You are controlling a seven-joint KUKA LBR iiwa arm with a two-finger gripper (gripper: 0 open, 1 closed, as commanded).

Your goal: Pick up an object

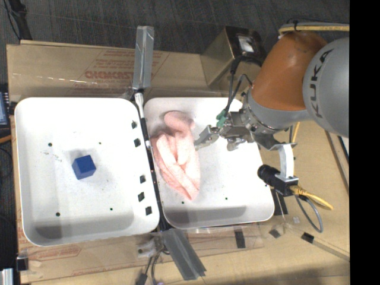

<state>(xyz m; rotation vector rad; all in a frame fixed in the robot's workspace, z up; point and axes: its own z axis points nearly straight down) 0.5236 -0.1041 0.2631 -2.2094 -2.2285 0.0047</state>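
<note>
- Gripper [205,138] hung over the right bin [249,209], right at the edge of the pink cloth [177,156]; couldn't really tell if its jaws were apart or together.
- Pink cloth lay bunched up along the left side of that bin, near the divider.
- Blue cube [84,166] sat by itself in the left bin [35,123], well away from the arm [297,82].

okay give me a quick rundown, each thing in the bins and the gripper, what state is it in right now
Blue cube: resting flat in the left bin, untouched.
Pink cloth: lying crumpled and stretched out along the left side of the right bin.
Gripper: over the right bin, at the cloth's right edge; no object seen between its fingers.
</note>
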